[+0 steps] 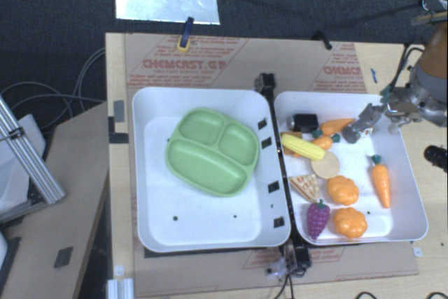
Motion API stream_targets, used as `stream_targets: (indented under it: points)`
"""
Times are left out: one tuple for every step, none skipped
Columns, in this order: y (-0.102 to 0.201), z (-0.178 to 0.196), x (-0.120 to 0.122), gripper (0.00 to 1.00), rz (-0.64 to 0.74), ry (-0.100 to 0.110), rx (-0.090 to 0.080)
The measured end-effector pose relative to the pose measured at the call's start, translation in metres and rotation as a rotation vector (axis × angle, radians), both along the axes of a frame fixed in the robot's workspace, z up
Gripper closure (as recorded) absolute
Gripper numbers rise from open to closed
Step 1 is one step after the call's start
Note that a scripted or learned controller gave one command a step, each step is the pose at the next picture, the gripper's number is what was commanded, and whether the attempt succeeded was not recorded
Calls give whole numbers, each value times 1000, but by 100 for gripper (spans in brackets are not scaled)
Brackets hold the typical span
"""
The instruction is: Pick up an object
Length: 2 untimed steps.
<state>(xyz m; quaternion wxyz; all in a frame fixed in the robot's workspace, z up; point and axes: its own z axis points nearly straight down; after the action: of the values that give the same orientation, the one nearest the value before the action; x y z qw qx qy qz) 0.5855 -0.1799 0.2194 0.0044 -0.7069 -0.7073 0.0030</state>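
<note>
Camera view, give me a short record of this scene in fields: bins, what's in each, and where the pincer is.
left bin: green divided plate
right bin: corn cob, two carrots, two orange pumpkins, purple grapes, sandwich wedge, tan disc, black item
pincer: low over right bin's far side, near the far carrot
pincer grip: cannot tell

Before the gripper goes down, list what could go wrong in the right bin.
1. The gripper hangs over a tight cluster: corn cob, beige disc and a small orange piece touch or overlap, so it may nudge neighbours rather than grasp one.
2. The two orange pumpkins look round and might slip or roll away.
3. The carrot lies near the bin wall, leaving little room.
</note>
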Motion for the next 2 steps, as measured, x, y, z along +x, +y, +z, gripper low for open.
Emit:
stream_targets:
  points:
    - [0,7,3,0,3,-12,-2]
    - [-2,-55,3,0,0,-9,-2]
